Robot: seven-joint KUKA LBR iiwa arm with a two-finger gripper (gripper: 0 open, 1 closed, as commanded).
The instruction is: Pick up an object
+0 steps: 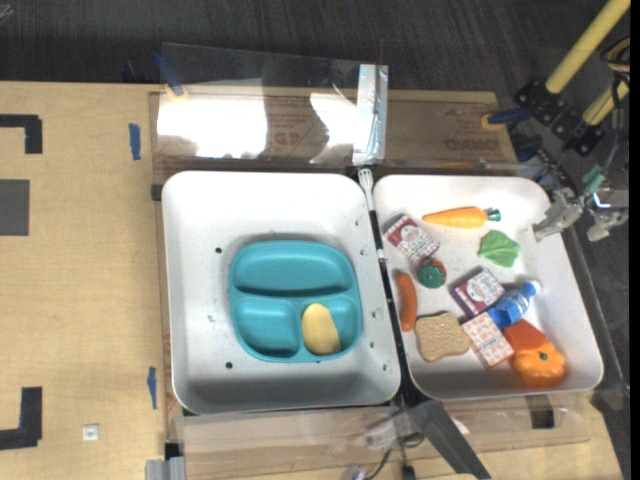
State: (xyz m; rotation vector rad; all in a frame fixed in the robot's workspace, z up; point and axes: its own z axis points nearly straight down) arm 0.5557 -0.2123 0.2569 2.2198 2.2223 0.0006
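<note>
Pick not yet made: the toys lie loose in the bins and the gripper sits at the right bin's far right edge.

In the left bin a teal tray holds a yellow potato-shaped toy in its lower right compartment. The right bin carries the likely targets, scattered and mostly apart: a sausage, a toast slice, a carrot, a green leaf, small cartons, a blue bottle and an orange pepper. The gripper is above the rim beside the leaf, with nothing between its fingers; whether they are apart or together I cannot tell. Choosing, closing and lifting all appear left.
</note>
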